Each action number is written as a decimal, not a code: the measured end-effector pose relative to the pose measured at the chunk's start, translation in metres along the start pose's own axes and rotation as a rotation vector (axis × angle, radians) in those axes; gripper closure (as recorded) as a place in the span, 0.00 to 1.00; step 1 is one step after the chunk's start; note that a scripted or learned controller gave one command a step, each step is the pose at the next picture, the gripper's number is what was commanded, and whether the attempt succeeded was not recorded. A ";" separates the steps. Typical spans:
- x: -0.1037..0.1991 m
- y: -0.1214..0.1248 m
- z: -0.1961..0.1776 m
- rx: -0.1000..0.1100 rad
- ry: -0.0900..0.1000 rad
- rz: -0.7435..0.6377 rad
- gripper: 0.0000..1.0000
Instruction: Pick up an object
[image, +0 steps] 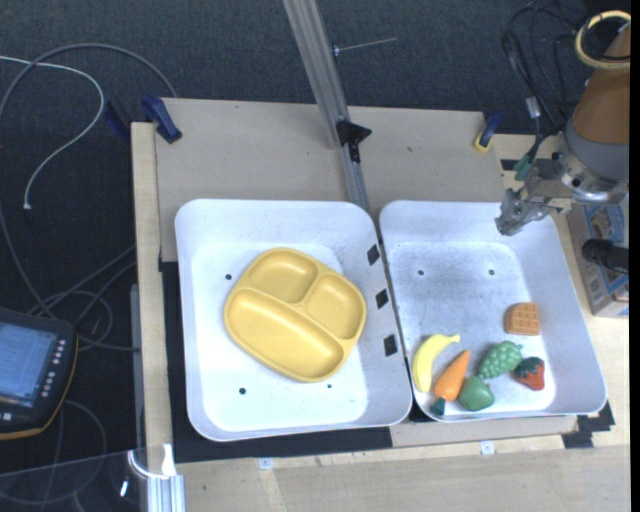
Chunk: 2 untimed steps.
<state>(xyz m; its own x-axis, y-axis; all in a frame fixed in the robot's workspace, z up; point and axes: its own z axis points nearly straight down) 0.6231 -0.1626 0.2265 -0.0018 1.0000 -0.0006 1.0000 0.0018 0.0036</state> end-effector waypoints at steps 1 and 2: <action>0.058 -0.020 -0.005 0.006 0.004 -0.004 1.00; 0.117 -0.022 -0.003 0.006 0.004 -0.006 1.00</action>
<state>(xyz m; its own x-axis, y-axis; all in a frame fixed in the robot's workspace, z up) 0.6004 -0.0453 0.2292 -0.0075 1.0000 0.0038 1.0000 0.0075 -0.0029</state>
